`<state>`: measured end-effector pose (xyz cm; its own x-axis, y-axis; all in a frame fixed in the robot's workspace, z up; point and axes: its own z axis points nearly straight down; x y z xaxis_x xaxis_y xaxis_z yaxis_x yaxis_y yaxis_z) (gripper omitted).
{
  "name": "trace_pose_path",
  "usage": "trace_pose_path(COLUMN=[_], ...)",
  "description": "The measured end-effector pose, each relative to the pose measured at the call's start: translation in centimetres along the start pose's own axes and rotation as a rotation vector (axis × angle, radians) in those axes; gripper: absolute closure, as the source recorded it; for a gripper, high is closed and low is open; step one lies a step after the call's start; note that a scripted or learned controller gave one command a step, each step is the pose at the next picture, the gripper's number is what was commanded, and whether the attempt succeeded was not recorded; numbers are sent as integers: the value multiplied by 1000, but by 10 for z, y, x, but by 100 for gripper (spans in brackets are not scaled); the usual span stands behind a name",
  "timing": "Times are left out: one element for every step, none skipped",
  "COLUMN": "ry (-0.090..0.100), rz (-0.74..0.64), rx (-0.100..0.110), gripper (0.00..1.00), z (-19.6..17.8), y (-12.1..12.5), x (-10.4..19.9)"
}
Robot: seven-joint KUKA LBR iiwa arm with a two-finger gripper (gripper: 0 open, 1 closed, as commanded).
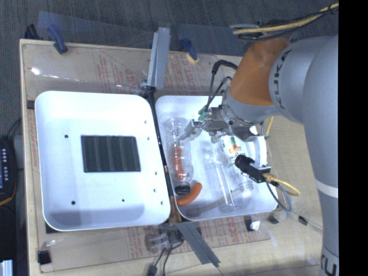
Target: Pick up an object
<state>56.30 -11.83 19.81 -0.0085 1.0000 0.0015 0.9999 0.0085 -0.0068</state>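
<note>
Clear plastic bottle (180,157) lies lengthwise in the right bin (190,214), cap toward us, just below-left of our hand (198,126); whether the hand is spread, we cannot tell.

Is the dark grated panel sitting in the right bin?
No, the dark grated panel lies in the left bin, while the right bin holds clear bottles.

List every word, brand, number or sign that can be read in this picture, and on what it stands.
"KUKA", partly cut off: on the grey arm, beside its orange band.
Red print on the bench sheet: too blurred to read.
Label on a small object in the right bin: too small to read.
</note>
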Motion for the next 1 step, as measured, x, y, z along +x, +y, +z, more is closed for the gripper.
trace_pose_path(ry=[-2], rz=[57], rx=[-4], gripper=[0], z=[-5], y=[4], x=[-56])
